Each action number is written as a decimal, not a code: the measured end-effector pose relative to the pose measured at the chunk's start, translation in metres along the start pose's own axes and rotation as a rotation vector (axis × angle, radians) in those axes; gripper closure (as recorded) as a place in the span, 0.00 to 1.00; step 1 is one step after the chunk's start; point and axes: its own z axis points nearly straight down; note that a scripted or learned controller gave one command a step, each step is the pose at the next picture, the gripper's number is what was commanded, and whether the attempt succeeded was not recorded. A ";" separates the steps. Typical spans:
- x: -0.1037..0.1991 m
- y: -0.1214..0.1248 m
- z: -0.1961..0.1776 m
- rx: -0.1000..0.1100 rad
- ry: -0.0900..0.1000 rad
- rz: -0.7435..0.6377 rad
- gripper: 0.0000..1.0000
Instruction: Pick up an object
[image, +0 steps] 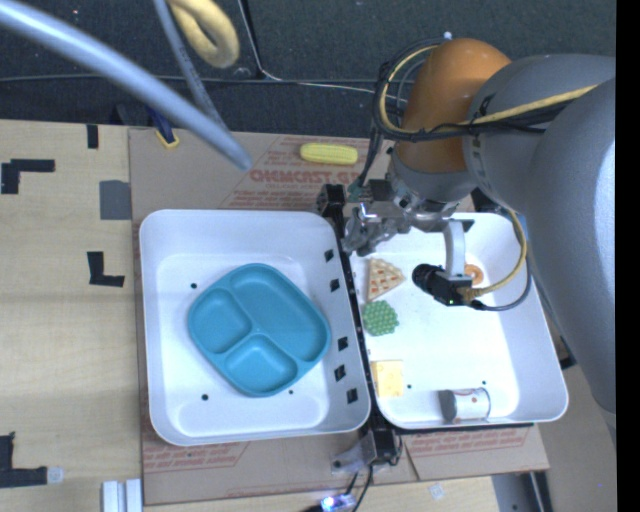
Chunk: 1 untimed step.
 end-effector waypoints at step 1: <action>0.045 -0.005 0.005 0.001 -0.001 0.002 1.00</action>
